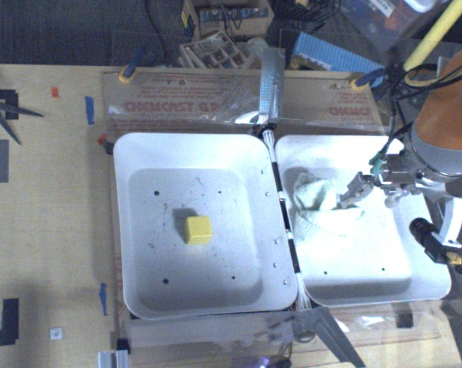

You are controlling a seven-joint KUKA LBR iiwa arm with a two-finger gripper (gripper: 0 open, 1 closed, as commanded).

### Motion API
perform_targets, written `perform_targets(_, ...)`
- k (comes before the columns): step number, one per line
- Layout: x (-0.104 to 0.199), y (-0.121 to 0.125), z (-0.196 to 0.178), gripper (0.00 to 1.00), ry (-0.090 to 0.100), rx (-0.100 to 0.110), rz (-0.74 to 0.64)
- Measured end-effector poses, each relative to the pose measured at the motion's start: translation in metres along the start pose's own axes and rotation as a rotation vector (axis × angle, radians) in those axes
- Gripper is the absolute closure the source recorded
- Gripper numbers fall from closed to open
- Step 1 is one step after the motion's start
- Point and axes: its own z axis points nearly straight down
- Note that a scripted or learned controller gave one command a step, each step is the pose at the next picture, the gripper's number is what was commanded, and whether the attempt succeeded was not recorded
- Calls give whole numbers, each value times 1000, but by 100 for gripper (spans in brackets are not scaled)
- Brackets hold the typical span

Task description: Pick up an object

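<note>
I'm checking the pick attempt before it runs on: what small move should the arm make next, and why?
Probably a short descent onto the crumpled white cloth in the right bin. The gripper hangs at the cloth's right edge, so the cloth is the nearest thing to pick. The yellow block lies far off in the left bin.

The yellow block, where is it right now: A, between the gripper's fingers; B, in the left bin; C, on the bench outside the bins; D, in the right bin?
B: the yellow block lies on the left bin's floor, far from the gripper.
</note>
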Motion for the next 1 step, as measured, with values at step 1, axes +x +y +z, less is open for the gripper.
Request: perform_targets(1, 0, 0, 0, 0, 0, 0, 0)
